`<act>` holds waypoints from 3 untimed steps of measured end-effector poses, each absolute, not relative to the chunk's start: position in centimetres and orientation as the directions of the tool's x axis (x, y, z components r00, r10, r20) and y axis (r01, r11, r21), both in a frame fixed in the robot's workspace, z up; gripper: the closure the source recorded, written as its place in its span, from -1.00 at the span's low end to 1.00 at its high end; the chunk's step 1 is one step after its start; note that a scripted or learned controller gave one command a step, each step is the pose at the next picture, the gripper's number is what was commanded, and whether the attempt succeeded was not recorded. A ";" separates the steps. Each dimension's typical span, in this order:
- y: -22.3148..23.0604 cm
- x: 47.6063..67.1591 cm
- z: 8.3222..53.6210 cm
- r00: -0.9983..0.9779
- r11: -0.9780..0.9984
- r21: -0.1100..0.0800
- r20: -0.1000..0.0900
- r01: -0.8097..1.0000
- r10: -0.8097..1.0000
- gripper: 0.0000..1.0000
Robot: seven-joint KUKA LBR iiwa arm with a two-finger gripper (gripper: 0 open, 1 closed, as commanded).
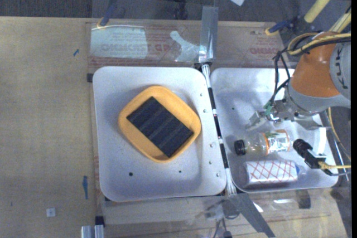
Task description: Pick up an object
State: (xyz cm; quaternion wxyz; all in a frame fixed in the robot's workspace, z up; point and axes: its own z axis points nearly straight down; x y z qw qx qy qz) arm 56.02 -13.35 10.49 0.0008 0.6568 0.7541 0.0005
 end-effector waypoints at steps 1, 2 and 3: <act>-12.5 51.4 9.5 -0.219 0.220 0.044 -0.018 0.975 0.975 -1.00; -9.8 50.4 9.0 -0.278 0.278 0.022 -0.010 0.960 0.960 -1.00; -9.8 50.3 10.0 -0.276 0.276 0.021 -0.007 0.961 0.961 1.00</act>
